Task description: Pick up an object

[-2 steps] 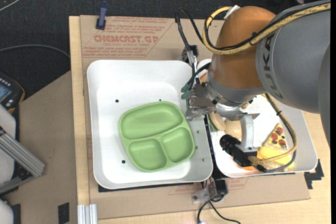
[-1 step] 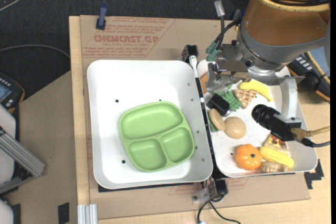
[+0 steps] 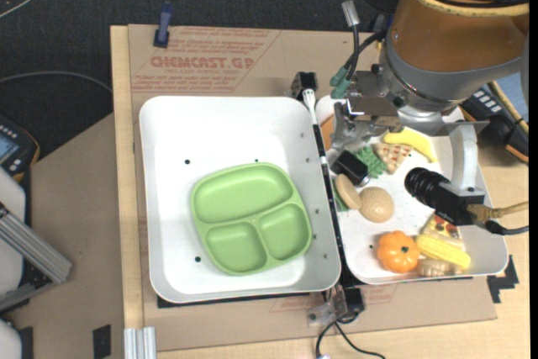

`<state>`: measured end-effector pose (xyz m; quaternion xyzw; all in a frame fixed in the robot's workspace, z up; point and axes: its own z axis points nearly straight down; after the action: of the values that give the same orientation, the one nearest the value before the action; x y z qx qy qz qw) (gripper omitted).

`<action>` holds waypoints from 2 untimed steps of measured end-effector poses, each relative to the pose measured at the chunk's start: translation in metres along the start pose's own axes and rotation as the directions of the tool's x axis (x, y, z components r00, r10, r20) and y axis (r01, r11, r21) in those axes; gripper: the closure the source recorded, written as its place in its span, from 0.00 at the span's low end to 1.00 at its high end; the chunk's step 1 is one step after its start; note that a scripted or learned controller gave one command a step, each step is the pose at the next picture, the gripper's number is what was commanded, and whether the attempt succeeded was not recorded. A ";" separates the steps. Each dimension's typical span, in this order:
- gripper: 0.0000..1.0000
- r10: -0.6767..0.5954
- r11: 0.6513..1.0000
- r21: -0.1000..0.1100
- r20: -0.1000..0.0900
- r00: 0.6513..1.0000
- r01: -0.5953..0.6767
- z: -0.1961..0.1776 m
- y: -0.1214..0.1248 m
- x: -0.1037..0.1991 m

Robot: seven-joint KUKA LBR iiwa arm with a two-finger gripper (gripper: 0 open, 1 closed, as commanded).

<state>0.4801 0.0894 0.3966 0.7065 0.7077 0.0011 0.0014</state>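
Note:
My gripper (image 3: pixel 349 163) is down at the left side of the right bin (image 3: pixel 424 275), close to the wall between the two bins. Its black tip sits just left of a green leafy toy (image 3: pixel 368 157) and above a tan oval piece (image 3: pixel 346 192). Around it lie a pizza slice (image 3: pixel 393 153), a yellow banana (image 3: pixel 414 142), a beige round roll (image 3: pixel 377 203), an orange pumpkin (image 3: pixel 397 250) and a corn cob (image 3: pixel 442 248). Nothing is visibly held.
The left bin (image 3: pixel 168 139) holds a green divided plate (image 3: pixel 250 217). A black cylinder (image 3: pixel 433 189) on the arm hangs over the right bin's middle. The arm's bulky grey and orange body (image 3: pixel 458 21) covers the bin's far part.

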 end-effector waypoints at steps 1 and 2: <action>1.00 0.000 1.000 -0.002 0.001 1.000 0.000 -0.010 0.001 0.000; 1.00 -0.001 1.000 -0.004 0.001 1.000 0.001 -0.020 0.001 0.001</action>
<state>0.4811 0.0900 0.4168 0.7061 0.7081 0.0021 0.0032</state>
